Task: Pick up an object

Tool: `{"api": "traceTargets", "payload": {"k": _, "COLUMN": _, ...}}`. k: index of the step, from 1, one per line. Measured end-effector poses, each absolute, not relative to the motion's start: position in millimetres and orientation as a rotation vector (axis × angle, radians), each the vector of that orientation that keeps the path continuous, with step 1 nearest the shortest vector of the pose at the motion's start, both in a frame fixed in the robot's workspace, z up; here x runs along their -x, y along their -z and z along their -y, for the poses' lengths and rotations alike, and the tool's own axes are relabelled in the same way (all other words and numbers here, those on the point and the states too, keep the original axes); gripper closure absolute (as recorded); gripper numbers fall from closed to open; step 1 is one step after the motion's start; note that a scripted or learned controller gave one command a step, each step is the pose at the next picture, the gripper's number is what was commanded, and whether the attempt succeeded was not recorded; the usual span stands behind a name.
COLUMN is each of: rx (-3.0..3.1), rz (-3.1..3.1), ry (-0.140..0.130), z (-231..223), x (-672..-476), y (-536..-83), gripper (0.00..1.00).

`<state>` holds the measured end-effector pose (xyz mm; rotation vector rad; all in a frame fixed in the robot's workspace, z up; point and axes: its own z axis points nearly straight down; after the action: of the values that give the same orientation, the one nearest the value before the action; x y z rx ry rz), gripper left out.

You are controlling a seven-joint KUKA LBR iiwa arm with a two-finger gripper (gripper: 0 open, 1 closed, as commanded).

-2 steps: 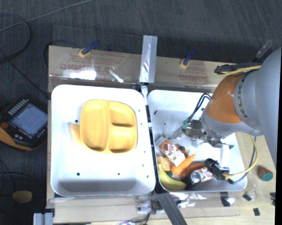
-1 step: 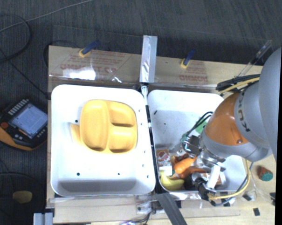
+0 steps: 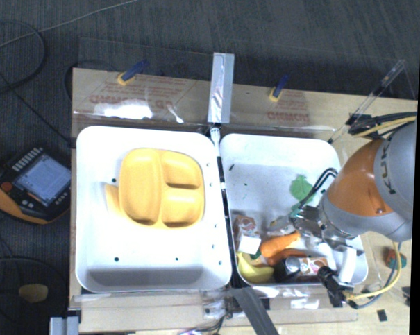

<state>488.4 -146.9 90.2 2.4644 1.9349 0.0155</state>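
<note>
The right bin [image 3: 265,169] holds a heap of small objects along its front. Among them are an orange carrot-like piece [image 3: 277,244], a yellow banana [image 3: 254,271], a dark can-like item [image 3: 292,269] and a small printed packet [image 3: 245,226]. A green object [image 3: 301,186] lies further back, near the arm. My gripper [image 3: 306,222] hangs low over the right side of this bin, just right of the orange piece and below the green object. The wrist body hides its tips. The arm's orange band [image 3: 358,187] sits above it.
In the left bin [image 3: 88,262] rests a yellow divided tray [image 3: 160,187]. A vertical divider bar [image 3: 222,198] separates the two bins. A hand-held controller [image 3: 39,184] lies on the floor at the left. Cables [image 3: 379,122] run behind the arm at the bench's right end.
</note>
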Motion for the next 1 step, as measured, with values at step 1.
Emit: {"api": "traceTargets", "payload": {"k": 1, "rx": -2.466, "rz": -1.936, "ry": -0.015, "z": 146.5, "x": -488.5, "y": -99.1, "gripper": 1.0}}
